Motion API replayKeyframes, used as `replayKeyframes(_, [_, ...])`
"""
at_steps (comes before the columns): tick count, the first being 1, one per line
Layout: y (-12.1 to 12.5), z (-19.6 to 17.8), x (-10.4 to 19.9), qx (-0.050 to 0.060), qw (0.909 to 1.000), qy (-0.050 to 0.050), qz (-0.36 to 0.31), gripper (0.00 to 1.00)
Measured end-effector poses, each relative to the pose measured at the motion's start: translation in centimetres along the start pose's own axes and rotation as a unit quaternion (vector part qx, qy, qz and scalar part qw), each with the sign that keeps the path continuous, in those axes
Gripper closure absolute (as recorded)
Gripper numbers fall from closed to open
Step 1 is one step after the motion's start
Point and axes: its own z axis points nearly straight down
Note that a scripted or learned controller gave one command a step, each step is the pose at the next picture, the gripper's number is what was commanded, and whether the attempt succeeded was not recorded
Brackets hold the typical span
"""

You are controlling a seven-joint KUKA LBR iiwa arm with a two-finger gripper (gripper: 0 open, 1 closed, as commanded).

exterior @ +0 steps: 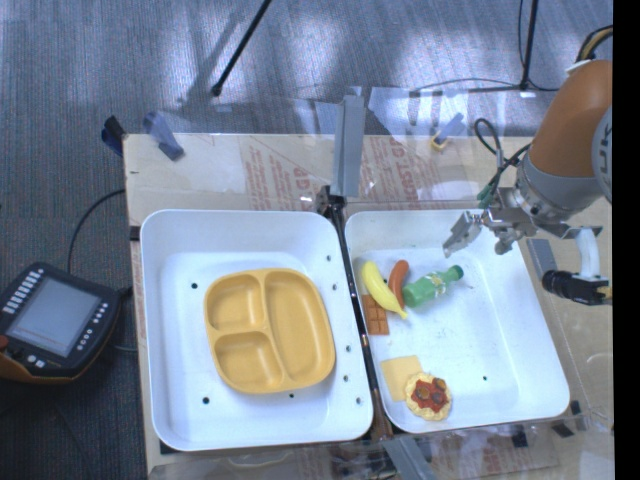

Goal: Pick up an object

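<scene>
In the right bin (520,368) several toy foods lie along the left side: a yellow banana (380,288), an orange carrot (398,276), a green bottle (432,288) and a brown waffle piece (375,319). A yellow cheese slice (401,375) and a small pizza (430,397) lie near the front. My gripper (482,236) hangs open over the far part of this bin, up and to the right of the green bottle, with nothing between its fingers.
The left bin (170,268) holds a yellow divided plate (268,328). A grey metal post (349,153) stands behind the seam between the bins. A teach pendant (50,318) lies on the floor at the far left.
</scene>
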Motion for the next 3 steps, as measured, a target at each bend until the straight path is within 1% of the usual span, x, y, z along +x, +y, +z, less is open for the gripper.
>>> replayKeyframes(1, [2.2,11.1,6.5,0.002,0.9988,0.001,-0.048,0.00])
replayKeyframes(2, [2.3,9.8,6.4,0.000,0.9989,0.000,-0.048,1.00])
replayKeyframes(3, [2.6,-4.3,10.6,-0.010,0.9976,-0.001,-0.069,1.00])
